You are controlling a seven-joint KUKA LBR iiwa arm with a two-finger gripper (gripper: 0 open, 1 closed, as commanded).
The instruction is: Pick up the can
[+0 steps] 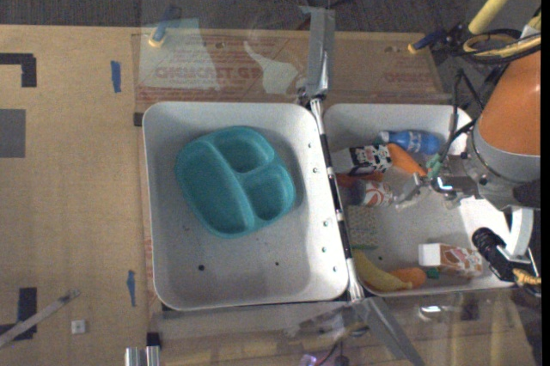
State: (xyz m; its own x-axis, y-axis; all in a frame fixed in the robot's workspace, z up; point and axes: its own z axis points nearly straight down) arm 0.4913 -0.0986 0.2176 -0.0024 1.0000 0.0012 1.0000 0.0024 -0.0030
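Looking down on the tabletop (pixel 69 184), we see two shallow white bins side by side. The left bin (pixel 172 270) carries a teal divided plate (pixel 235 179), lying toward its far half and a little tilted in outline. The right bin (pixel 404 257) holds the clutter.

The can (pixel 369 194), red and white, lies on its side near the right bin's left wall, about midway along that wall. Just beyond it, toward the far edge, sits a small black-and-white carton (pixel 369 156), and beside that an orange carrot-shaped piece (pixel 404 159). A blue and white bottle (pixel 412 139) lies close to the bin's far wall. At the near edge we find a yellow banana (pixel 376 272) with a small orange item (pixel 411 276) touching it, and an orange and white carton (pixel 450 256) toward the near right corner.

The arm (pixel 514 115) reaches in over the right bin's right edge, its orange band high above the wall. The pincer (pixel 423 186) hangs over the middle of the right bin, just beside the can on its right side. We think a thin finger points toward the can, but the metal blurs against the white floor, so we cannot tell whether the pincer is spread or pressed together. We see nothing pinched in it.
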